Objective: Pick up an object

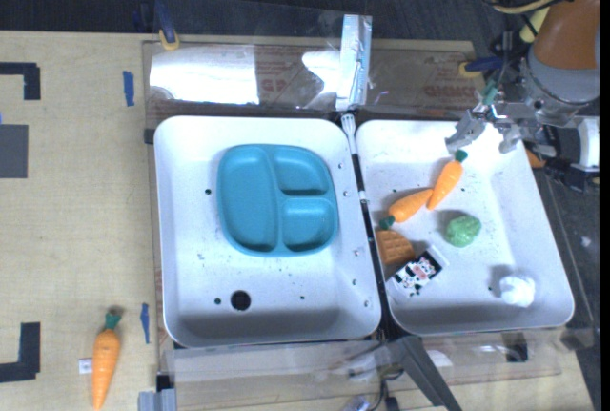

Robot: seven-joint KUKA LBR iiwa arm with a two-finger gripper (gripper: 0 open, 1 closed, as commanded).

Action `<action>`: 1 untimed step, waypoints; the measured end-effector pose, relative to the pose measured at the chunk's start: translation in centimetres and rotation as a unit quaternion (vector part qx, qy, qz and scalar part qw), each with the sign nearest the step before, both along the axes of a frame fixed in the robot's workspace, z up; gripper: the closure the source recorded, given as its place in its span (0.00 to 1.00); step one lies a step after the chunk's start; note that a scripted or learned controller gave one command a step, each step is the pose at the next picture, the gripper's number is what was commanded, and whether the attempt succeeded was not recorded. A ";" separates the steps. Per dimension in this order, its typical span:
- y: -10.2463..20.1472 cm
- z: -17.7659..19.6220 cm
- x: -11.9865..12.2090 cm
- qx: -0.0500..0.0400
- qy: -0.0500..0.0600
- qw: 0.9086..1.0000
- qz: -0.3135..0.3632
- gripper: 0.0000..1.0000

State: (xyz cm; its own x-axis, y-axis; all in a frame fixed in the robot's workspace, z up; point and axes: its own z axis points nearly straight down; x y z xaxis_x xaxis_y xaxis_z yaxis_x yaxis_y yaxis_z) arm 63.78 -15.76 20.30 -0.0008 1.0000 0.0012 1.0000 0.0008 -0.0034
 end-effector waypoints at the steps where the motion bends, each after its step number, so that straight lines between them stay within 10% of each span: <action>1: -1.3 -10.8 1.4 -0.001 -0.003 1.000 0.023 0.00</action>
